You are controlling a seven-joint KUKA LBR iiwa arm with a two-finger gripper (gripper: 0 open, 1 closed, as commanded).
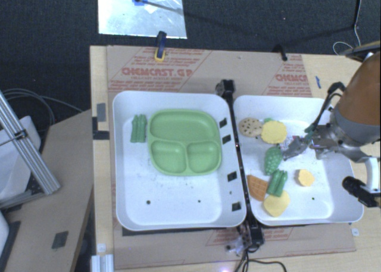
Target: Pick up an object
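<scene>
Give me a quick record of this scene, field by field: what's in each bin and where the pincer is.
left bin: green divided plate; green bean bundle beside it
right bin: cookie, yellow round piece, green bumpy piece, orange cracker, green stick, yellow piece, small orange piece
pincer: over right bin, near green bumpy piece
held: nothing seen

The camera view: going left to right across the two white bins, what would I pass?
Green bean bundle → green divided plate → cookie → round yellow piece → small orange piece → the claw reaching in from the right.
</scene>
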